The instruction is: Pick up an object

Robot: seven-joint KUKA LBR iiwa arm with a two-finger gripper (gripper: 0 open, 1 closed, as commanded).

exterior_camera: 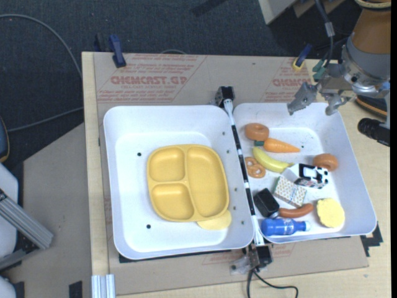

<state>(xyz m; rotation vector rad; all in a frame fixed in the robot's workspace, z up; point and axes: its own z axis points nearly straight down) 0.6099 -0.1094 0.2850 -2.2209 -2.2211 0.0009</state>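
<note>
The hand (317,103) hangs wide and holding nothing above the right bin's (353,160) far rim. The carrot (280,146) lies nearest, clear of its neighbours; descend straight, fingers straddling its narrow width, then close.

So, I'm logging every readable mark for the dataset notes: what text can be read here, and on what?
"CHEMCAST G.P", red print on the brown board behind the left bin.
The same red print repeats behind the right bin, partly hidden and too blurred to read.
Blue bottle: label unreadable.
</note>
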